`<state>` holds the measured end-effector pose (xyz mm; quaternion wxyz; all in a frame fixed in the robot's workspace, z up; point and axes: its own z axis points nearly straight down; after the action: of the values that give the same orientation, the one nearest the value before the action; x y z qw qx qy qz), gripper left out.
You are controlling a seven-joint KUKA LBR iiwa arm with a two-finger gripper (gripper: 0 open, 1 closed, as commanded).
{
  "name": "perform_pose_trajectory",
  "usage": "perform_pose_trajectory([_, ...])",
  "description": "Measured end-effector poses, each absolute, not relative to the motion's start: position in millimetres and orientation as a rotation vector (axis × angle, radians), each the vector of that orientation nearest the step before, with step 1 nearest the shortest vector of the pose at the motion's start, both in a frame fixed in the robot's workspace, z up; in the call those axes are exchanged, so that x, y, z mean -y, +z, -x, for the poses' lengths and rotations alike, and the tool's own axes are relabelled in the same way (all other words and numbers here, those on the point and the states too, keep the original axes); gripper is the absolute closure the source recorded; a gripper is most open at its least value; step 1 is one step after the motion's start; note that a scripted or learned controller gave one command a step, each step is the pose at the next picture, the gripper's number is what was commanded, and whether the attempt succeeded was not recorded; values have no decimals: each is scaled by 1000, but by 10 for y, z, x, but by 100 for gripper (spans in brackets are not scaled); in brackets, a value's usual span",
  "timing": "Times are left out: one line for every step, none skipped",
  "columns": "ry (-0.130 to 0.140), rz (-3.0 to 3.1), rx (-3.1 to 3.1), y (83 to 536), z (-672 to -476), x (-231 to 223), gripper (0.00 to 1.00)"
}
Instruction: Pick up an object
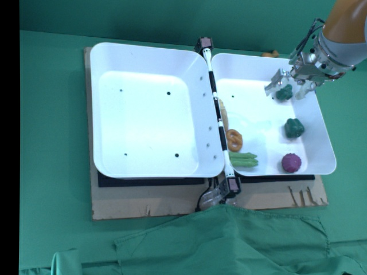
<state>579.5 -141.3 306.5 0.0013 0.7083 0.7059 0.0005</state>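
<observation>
Two white bins side by side on cardboard over green cloth: left bin [149, 116] bare apart from a few dark dots, right bin [261, 105] carrying the clutter. Grey arm w/ orange band [347, 13] reaching in from right, over far right corner of right bin.

Gripper [288, 87] spread wide, fingers released, nothing clamped. Small dark green piece [284, 93] sitting in the gap between fingers, just below tips by the look of it; contact w/ either finger not clear from this slant. Judged the target.

Elsewhere in right bin, well apart from gripper: green pepper-like toy [294, 128], purple ball [291, 162] near front right corner, green bean pods [243, 160], orange pretzel [234, 139] close to divider rail [217, 110].

Risks, as judgement: piece small and rounded, so closing off-centre prob. squirts it sideways. Closing too high = empty pinch above it. Bin wall near right finger, so possible snag or scrape on descent. Depth hard to read from this view, so alignment maybe worse than it looks.
</observation>
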Motion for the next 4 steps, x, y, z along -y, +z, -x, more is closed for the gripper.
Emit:
perform_pose_trajectory([2,-2223,-2216,3065,-5795,1413,0])
perform_pose_trajectory([-3,-2226,-2216,2598,-5883,1472,0])
perform_pose_trajectory([-3,-2226,-2217,1991,-5904,1499,0])
perform_pose_trajectory([6,-2219,-2212,1848,-5932,1518,0])
